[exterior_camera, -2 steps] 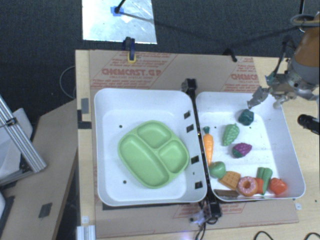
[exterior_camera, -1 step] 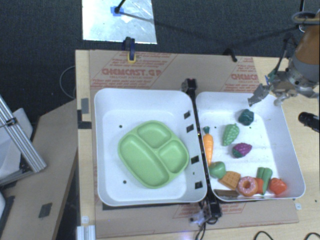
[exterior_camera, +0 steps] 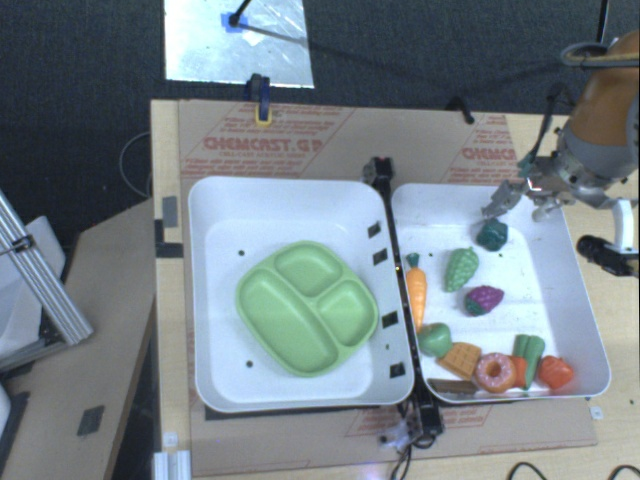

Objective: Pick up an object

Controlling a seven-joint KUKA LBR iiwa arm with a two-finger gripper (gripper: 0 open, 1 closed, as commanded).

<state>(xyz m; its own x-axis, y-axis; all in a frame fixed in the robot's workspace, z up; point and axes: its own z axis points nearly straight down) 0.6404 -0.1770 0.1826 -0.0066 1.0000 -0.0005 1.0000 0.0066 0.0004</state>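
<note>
Gripper [exterior_camera: 524, 196] hangs spread apart over the back right corner of the right bin [exterior_camera: 580, 308], nothing between its fingers, one tip just above the dark teal toy [exterior_camera: 491, 235]. That toy looks like the pick target: it sits near the bin's back wall, clear of the green leafy toy [exterior_camera: 460, 268] and the purple grapes [exterior_camera: 483, 299] further forward.

To do it well: centre the gap over the teal toy before dropping, since right now it seems offset toward the back. Come straight down, close across the narrow side, watch the bin wall behind it. Rounded toy, likely to squirt out if pinched off-centre.

Arm [exterior_camera: 600, 118] enters from the right of the bin, wrist tilted down and inward, orange band above the wrist. Carrot [exterior_camera: 416, 290] and the front clutter are well apart from the work.
</note>
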